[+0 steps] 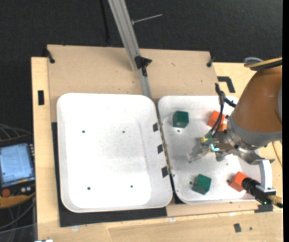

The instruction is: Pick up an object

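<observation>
From the fixed camera above the bench, two shallow white plastic bins sit side by side on a pale wooden board. The left bin (73, 135) shows a bare white floor with four small dark dots. The right bin (184, 190) holds four small blocks. A dark green cube (180, 118) lies near its upper left corner, and a second dark green block (201, 184) lies near its lower edge, well apart from the first. A small orange block (215, 119) sits toward the upper right of this bin, partly covered by the arm and its cables. Another orange block (237, 180) rests near the lower right corner, just beside a black fitting at the bin's rim.

The grey arm with its orange band (260, 105) reaches in from the right and hangs over the right bin. Its two-finger gripper (205, 147) is over the middle of that bin, between the two green blocks and apart from both. The metal fingers (193, 154) are too small and blurred against the white floor, so whether the claw is spread or closed cannot be told; no block shows between them.

A slanted grey metal pole (126, 29) runs down from the top to the gap between the bins. A handheld control pendant with a lit screen (10, 165) lies off the bench at the left.
</observation>
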